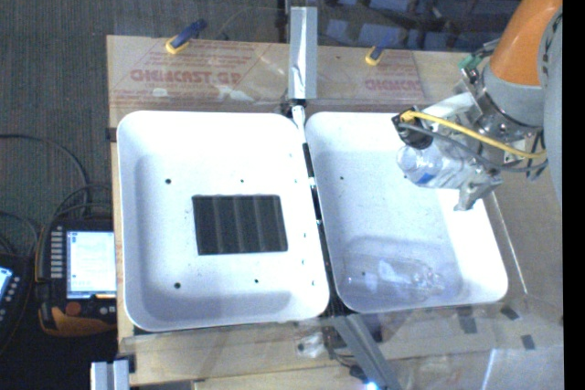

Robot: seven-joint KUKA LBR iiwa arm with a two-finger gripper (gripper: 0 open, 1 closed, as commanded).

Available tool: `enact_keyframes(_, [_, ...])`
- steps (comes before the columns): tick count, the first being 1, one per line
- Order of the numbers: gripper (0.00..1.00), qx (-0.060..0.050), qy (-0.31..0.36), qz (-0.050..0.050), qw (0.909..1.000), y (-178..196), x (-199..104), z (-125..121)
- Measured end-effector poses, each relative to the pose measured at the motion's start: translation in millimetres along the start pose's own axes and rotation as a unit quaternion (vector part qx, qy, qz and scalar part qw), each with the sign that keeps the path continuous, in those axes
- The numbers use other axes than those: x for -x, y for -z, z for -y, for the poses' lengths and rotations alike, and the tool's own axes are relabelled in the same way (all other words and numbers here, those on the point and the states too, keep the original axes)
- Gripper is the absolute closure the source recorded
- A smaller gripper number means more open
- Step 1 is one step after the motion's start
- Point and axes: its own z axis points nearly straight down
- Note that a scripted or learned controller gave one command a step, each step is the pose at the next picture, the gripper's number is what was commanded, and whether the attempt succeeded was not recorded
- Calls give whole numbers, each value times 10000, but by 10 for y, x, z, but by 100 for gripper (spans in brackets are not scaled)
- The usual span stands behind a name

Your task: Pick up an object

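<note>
My gripper hangs above the right bin, near its right wall. A crumpled clear plastic bottle with a bluish tint sits between its fingers, lifted off the bin floor, so the gripper is shut on it. Below it, on the floor of the right bin, lies a grey shadow with a glassy light patch; I cannot tell whether a second clear thing lies there. A dark ribbed rectangular block lies flat in the middle of the left bin.
A metal divider post stands at the back between the bins. Two clamps hold the board behind them. A yellow cable runs along the wrist. A handheld pendant lies left of the bench.
</note>
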Motion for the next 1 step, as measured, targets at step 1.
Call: enact_keyframes(1, [100,-3,2,28,10000,79,4,4])
